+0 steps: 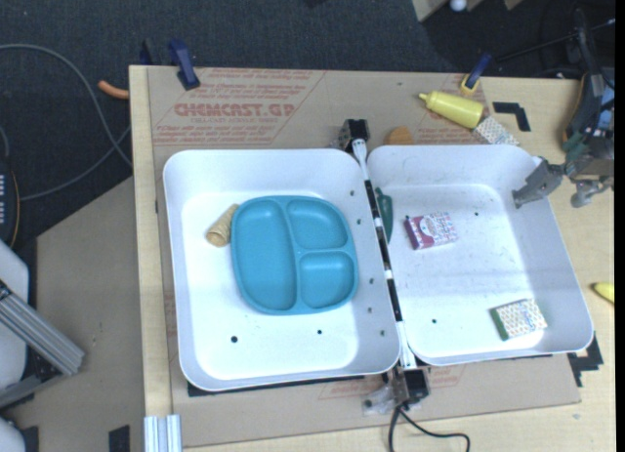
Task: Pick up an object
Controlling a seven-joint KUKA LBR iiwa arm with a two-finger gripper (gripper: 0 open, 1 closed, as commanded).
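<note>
The right bin (547, 245) holds a small red and white packet (431, 230), a green and white sponge-like block (519, 318) near its front right corner, and a dark green item (385, 214) against its left wall. In the left bin (195, 274) lies a blue divided plate (293, 252) with a tan cone-shaped piece (222, 226) beside it on the left. My gripper (560, 186) hangs over the right bin's far right rim, open, with nothing between its grey fingers (535, 184). It stands well to the right of the packet.
A yellow bottle (451, 105) and a small orange item (398, 135) lie on the bench behind the right bin. Blue clamps (182, 62) grip the board's back edge. Another yellow item (605, 292) sits at the far right. Black clips (355, 134) join the bins.
</note>
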